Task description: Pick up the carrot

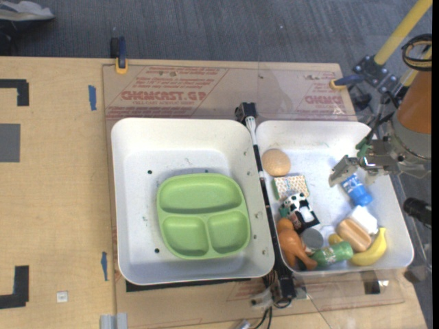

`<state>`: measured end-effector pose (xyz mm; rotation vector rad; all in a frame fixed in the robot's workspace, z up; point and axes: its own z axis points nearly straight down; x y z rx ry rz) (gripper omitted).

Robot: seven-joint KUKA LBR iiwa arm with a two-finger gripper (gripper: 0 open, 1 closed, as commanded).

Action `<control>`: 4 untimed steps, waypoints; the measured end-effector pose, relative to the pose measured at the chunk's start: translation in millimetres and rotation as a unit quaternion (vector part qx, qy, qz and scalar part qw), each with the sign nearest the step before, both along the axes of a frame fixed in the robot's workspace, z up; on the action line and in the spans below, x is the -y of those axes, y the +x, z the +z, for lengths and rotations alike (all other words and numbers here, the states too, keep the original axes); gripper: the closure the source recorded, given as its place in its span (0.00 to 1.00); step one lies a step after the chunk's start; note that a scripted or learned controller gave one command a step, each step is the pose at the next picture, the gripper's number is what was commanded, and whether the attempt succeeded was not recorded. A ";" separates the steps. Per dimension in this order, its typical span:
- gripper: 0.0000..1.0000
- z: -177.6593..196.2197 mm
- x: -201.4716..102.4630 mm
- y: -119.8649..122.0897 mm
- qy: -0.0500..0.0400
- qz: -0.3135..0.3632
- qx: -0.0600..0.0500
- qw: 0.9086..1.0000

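Gripper (348, 167) above right bin (405, 252), "CHEMCAST" sheet (164, 91) behind

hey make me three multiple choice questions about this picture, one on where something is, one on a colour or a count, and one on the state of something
1. Where does the carrot lie?
A. in the right bin, near its lower left corner
B. on the green plate
C. on the bench outside both bins

2. How many compartments does the green plate have?
A. two
B. three
C. five

3. How does the green plate lie?
A. flat in the left bin, open side up
B. upside down in the right bin
C. leaning on the arm

Answers:
1. A: the orange carrot lies by the dividing wall at the lower left of the right bin.
2. B: one wide section on top, two smaller ones below.
3. A: its hollows face the camera inside the left bin.
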<state>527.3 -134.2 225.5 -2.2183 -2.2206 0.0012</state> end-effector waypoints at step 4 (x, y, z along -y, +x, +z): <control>0.00 -135.2 -0.7 -42.6 -0.005 0.079 0.009 0.997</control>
